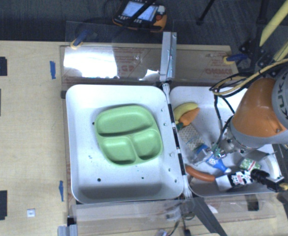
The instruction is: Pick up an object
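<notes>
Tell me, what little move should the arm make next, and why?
Probably lower a little onto the small clutter in the right bin. The arm already hangs over that pile, while the banana and the orange sausage-shaped toy lie off to the side.

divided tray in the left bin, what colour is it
Light green; the divided tray shows plainly in the camera view, lying in the left white bin.

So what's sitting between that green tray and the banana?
In the camera view, the green tray and banana are separated by the adjoining rims of the left bin and right bin.
</notes>
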`<state>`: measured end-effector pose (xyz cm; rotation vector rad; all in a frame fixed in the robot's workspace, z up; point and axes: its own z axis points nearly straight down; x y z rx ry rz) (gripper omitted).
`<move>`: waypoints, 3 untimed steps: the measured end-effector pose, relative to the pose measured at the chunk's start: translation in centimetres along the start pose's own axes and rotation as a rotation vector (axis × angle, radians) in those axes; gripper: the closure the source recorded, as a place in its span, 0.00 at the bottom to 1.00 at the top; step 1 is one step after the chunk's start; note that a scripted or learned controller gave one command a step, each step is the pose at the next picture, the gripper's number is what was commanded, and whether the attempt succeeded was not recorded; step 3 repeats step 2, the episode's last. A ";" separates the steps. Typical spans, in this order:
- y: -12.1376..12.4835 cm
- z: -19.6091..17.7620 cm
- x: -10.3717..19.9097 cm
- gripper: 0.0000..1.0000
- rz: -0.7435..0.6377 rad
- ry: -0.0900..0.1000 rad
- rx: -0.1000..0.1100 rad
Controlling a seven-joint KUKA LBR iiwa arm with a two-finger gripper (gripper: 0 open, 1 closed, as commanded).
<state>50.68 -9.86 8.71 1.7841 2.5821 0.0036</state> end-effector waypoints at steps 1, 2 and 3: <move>0.1 -1.1 -0.1 1.00 0.002 -0.003 -0.006; 1.2 -9.7 1.5 1.00 0.016 0.001 0.003; 1.2 -9.7 1.5 1.00 0.016 0.001 0.003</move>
